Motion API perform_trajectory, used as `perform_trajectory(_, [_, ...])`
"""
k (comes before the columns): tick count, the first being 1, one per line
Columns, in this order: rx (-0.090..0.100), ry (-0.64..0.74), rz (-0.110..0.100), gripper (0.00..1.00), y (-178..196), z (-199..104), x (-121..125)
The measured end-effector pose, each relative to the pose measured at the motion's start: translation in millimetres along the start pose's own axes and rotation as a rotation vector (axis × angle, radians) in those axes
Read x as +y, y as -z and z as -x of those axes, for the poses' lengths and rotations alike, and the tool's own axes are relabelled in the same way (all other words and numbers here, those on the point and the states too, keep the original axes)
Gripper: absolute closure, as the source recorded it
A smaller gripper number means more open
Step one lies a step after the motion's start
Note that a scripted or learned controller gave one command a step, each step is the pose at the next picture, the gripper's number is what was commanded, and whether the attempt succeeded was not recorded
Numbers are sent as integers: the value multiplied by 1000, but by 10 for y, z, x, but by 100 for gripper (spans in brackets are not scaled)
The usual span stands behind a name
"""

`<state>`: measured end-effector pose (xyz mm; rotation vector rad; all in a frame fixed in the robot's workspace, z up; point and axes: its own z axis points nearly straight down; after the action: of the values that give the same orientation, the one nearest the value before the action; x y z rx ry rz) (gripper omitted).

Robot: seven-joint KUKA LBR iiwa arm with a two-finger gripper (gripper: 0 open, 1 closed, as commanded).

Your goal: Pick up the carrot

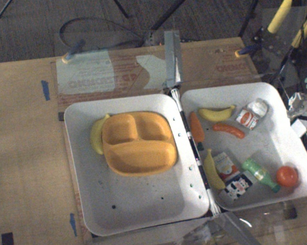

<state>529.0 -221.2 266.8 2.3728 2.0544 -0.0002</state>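
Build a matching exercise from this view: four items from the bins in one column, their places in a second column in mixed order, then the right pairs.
Things
1. carrot
2. tomato
3. orange tray
4. green bottle

Places
A. middle of the left bin
B. right bin, against its left wall
C. right bin, near its lower right corner
D. right bin, just left of the tomato

Pairs: 1-B, 2-C, 3-A, 4-D
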Motion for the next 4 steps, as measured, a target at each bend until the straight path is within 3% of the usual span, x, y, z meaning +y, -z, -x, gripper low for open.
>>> perform_trajectory(1, [3, -26, -5, 100, -308, -294, -276])
perform_trajectory(2, [-1, 208, 2, 100, 428, -47, -404])
perform_trajectory(3, [-1, 420, 3, 100, 1499, 98, -472])
perform_trajectory(4, [-1, 421, 2, 0, 1497, 96, -473])
